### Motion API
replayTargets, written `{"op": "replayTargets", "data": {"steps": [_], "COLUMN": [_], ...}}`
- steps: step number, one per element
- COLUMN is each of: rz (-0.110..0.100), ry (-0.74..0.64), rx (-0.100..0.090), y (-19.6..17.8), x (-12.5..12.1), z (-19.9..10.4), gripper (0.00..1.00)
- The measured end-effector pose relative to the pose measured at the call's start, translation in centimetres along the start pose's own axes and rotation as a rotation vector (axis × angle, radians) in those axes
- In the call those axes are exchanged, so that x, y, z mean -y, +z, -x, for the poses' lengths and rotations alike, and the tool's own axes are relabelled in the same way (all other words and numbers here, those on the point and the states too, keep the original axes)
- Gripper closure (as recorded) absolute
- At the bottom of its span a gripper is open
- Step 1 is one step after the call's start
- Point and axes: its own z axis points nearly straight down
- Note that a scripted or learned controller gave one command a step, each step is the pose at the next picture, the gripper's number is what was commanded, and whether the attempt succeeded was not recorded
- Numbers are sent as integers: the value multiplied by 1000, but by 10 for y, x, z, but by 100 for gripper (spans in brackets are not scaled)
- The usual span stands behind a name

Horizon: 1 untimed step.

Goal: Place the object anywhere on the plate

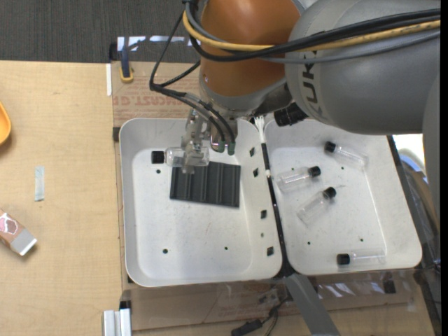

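a: where's the tube right now?

b: a clear tube with a black cap (180, 158) sits crosswise between the fingers of the pincer (192, 156), so the pincer is closed around it. it hangs over the upper left corner of the dark ribbed plate (210, 185) in the left bin (140, 208).

a: so nearly there?

b: i'd judge so. the tube is above the plate's edge, not its middle, though.

a: what could spoil it?

b: the cap end pokes out past the plate's left side. let go here and the tube might tip off the corner onto the bin floor. it's also round, and the grooves look to run up and down the plate while the tube lies across them, so it could roll over the ribs rather than settle.

a: anything else nearby?

b: four more tubes (313, 187) lie in the right bin (392, 208), well apart from this. on the bench (63, 117) to the left there's a small wrapped thing (15, 233), no trouble to the move.
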Motion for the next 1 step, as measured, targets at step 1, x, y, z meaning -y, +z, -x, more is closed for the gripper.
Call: {"op": "replayTargets", "data": {"steps": [1], "rz": [0], "ry": [0], "rx": [0], "y": [0], "x": [0], "z": [0], "gripper": [0]}}
